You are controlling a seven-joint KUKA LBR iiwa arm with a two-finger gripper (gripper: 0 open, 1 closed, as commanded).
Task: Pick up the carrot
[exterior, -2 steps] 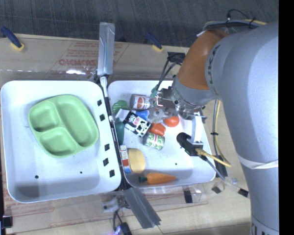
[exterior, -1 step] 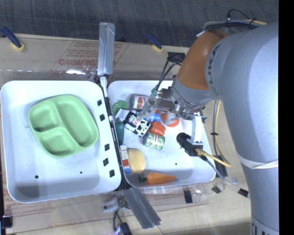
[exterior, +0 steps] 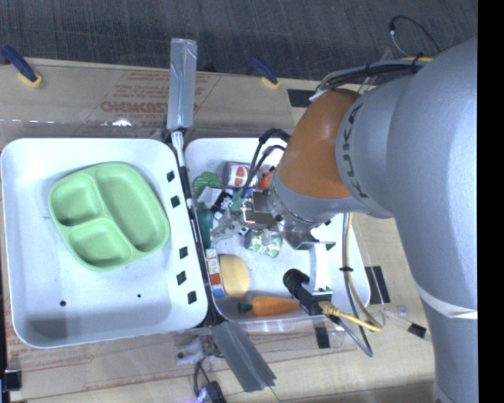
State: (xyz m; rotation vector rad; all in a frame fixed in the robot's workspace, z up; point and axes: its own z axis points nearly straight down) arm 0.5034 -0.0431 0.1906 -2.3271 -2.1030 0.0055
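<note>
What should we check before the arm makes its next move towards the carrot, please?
1. Carrot found: ok, the carrot lies in the right bin, along the wall at the view's bottom.
2. Carrot uncovered: ok, nothing lies on it.
3. Room around it: not ok, a yellow round thing sits close to its green end.
4. Gripper above carrot: not ok, the gripper is farther up the bin, by a crumpled wrapper.
5. Gripper empty: cannot tell from this view.
</note>
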